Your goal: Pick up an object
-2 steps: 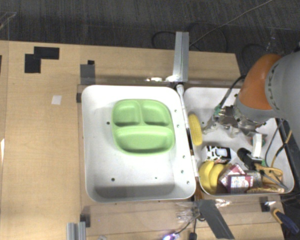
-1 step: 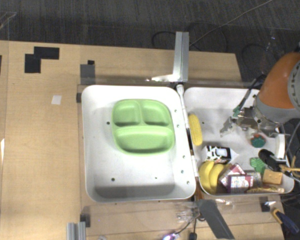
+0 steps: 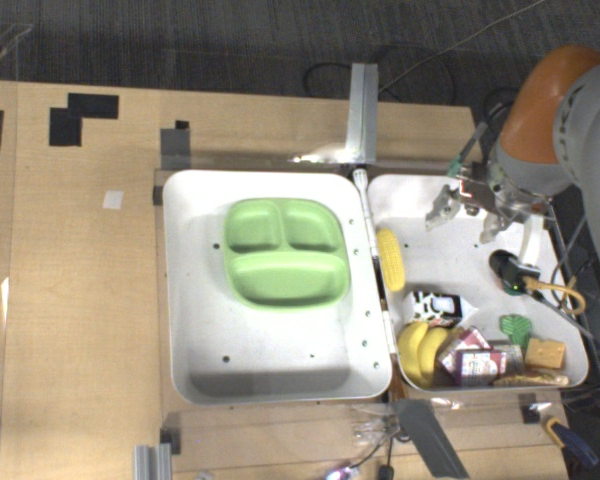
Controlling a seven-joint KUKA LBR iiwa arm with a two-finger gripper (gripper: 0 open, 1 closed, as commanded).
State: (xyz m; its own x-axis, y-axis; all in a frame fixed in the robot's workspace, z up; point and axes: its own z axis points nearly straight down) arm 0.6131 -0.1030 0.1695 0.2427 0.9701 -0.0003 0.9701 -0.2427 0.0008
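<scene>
My gripper [image 3: 468, 218] hangs over the far part of the right bin [image 3: 420, 190], open, with nothing between its fingers. A yellow corn cob [image 3: 390, 258] lies by the bin's left wall, to the left of the gripper and nearer the front. Along the front of this bin sit bananas [image 3: 423, 351], a black and white item [image 3: 437, 306], a maroon carton [image 3: 472, 360], a small green piece [image 3: 516, 325] and a tan block [image 3: 546, 353]. All of these are well apart from the gripper.
The left bin [image 3: 200, 348] holds a green divided plate [image 3: 285, 251] in its far half. A metal post [image 3: 364, 108] stands behind the wall between the bins. Bare white floor lies under the gripper.
</scene>
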